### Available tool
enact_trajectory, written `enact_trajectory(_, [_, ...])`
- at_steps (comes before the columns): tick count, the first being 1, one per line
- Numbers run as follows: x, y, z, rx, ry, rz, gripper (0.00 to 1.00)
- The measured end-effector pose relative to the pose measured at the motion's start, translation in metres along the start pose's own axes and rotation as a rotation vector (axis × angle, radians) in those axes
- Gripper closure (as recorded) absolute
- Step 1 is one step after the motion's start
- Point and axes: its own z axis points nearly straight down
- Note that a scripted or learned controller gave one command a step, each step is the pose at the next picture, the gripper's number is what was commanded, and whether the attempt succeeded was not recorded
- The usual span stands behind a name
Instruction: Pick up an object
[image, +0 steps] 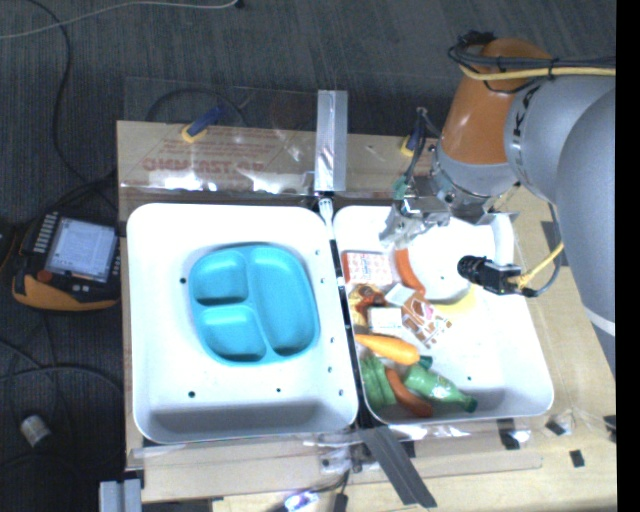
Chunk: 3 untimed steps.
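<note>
In the right bin (530, 370), bare white floor lies open along the right side and near corner, while a heap of toy food (395, 335) crowds its left half against the divider. The blue sectioned tray (250, 300) fills the middle of the left bin (160, 400), leaving only a margin around it.

The grey arm (575, 170) fills the upper right of the frame, its thick link running from the right edge toward the top centre, where the orange band (485, 120) wraps it just above the wrist. Yellow and black cables loop over the top of that band. Below and to the left of the band, the gripper (405, 225) points downward and left, toward the middle of the frame, its tips pale and blurred.
</note>
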Motion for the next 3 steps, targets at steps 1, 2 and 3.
enact_trajectory(1, [-0.047, -0.077, 0.076, -0.007, -0.001, -0.298, 1.00])
enact_trajectory(2, [-0.045, -0.077, 0.076, -0.007, 0.000, -0.300, 0.00])
enact_trajectory(3, [-0.079, -0.039, 0.091, -0.046, -0.020, -0.237, 0.00])
